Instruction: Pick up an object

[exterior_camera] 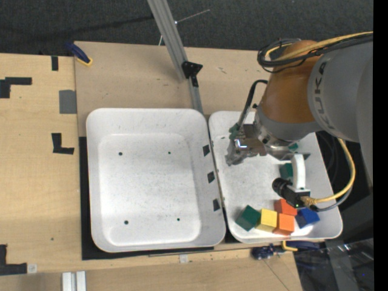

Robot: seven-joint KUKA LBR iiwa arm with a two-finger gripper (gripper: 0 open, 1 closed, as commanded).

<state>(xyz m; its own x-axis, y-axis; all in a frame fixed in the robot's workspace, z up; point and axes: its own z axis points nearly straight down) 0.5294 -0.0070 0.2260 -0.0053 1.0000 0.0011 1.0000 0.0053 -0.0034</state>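
Observation:
The arm reaches in from the right over the right bin (233, 180). Its gripper (237, 152) hangs low over the upper left part of that bin, fingers pointing down. I see nothing between the fingers. A cluster of blocks lies at the bin's near right corner: a green block (247, 217), a yellow block (268, 219), an orange block (285, 222), a red-orange block (285, 207) and a blue block (307, 216). A small teal piece (286, 170) lies partly under the wrist. The blocks sit well below the gripper in the view.
The left bin (148, 177) sits beside the right one, its rim touching it. A slanted metal pole (173, 38) with a black clamp rises behind the bins. A white cylinder and black fitting (297, 174) hang off the wrist above the blocks.

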